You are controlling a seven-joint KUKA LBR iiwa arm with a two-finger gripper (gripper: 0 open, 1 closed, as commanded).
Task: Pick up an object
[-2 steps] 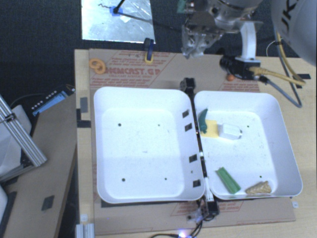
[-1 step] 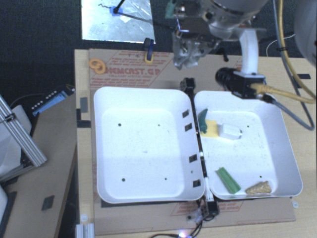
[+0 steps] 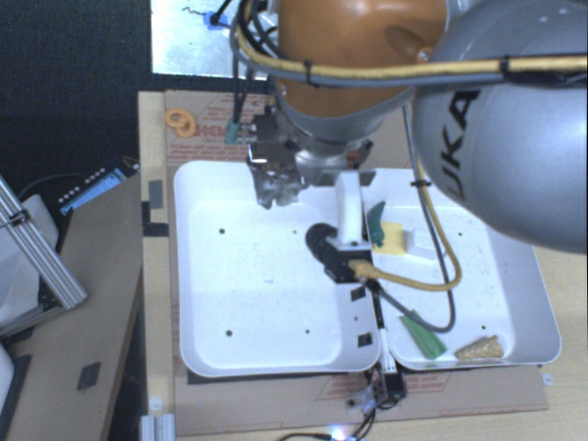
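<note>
Over the far end of the left bin (image 3: 239, 283) we find the pincer (image 3: 273, 189), its spread indeterminable, carrying nothing visible, while the yellow block (image 3: 393, 239) and green stick (image 3: 424, 335) lie in the right bin (image 3: 496, 283); we judge approach pending, requiring rightward travel and descent.

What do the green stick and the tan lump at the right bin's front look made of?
Flat green tapered stick: likely plastic or foam, matte, even colour, no glint. Tan speckled lump: rough, grainy surface, perhaps cork or sponge; too small to settle.
</note>
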